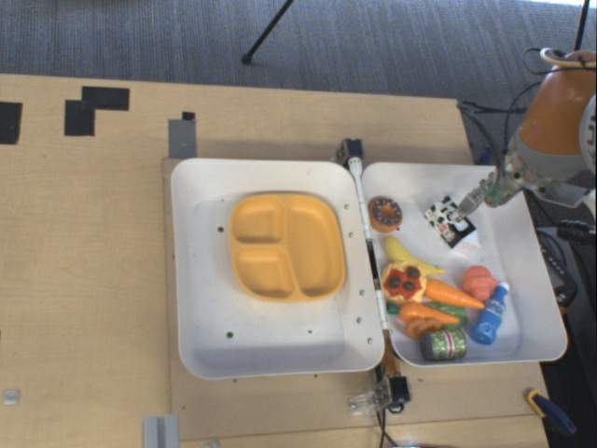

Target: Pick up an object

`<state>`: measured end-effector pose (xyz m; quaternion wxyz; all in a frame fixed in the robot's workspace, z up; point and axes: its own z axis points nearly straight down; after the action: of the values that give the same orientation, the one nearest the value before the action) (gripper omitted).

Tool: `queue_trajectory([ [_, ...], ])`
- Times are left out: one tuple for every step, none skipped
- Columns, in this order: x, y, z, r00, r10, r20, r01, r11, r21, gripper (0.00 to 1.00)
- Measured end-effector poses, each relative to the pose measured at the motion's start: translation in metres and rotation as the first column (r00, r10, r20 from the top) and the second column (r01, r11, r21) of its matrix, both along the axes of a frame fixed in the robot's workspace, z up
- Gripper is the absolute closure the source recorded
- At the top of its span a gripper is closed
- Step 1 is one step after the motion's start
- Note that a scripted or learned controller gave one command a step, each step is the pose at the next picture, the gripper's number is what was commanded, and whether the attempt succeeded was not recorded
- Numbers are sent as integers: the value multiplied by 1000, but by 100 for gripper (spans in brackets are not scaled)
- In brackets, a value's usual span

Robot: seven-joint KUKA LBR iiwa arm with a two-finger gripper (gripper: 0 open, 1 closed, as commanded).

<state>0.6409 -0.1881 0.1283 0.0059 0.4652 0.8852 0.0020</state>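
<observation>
— Nearest us, what sits by the right bin's (522, 348) front edge?
— Green tin can (442, 344), blue plastic bottle (490, 315), orange toy carrots (446, 294).
— And the gripper (464, 211)?
— Low over that bin's far right corner, touching a black-and-white patterned card (448, 219); whether it pinches it, I cannot tell.
— The left bin (201, 343)?
— It carries a yellow sectioned plastic plate (284, 247) at its middle.

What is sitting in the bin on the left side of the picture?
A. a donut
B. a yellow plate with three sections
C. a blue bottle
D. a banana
B: the yellow plate with three sections lies alone in the left bin, while the toy food and the bottle are all in the right bin.
</observation>
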Motion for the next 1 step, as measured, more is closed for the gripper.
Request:
queue_trajectory([
  [-3,75,90,920,392,-5,-392,920,-1,100],
])
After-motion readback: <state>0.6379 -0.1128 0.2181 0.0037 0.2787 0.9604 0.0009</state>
